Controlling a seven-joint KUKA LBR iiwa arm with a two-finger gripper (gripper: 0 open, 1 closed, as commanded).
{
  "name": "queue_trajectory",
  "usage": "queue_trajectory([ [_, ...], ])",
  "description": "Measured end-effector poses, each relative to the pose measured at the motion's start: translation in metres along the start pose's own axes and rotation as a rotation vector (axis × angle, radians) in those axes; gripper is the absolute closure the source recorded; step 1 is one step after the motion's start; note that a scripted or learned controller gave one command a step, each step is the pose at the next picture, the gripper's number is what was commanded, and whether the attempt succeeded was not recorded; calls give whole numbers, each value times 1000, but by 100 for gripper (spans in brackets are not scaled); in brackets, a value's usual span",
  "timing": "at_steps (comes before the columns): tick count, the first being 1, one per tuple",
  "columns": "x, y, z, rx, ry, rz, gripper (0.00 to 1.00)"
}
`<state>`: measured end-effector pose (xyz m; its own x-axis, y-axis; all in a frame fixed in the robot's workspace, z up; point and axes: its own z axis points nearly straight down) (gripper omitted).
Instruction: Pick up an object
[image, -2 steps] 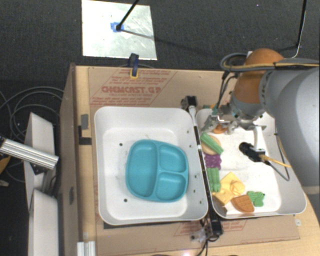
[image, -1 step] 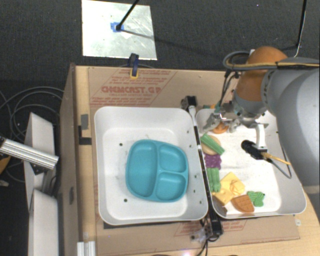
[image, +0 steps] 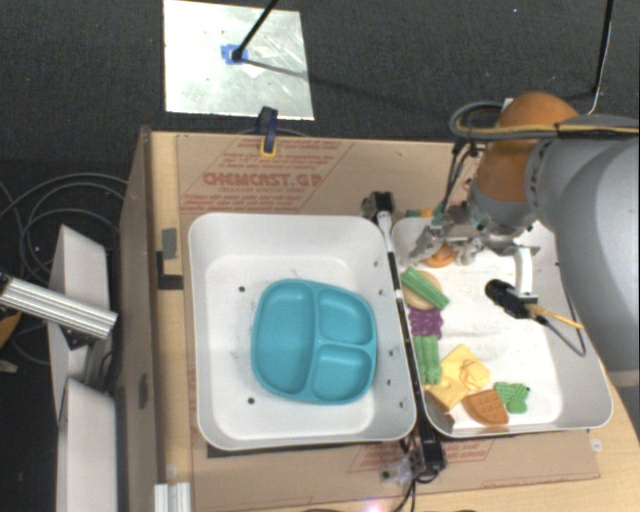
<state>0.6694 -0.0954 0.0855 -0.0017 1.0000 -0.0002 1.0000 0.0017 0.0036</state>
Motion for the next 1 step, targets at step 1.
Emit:
queue_trajectory([
  [1,-5,-77,1,8,1,3,0],
])
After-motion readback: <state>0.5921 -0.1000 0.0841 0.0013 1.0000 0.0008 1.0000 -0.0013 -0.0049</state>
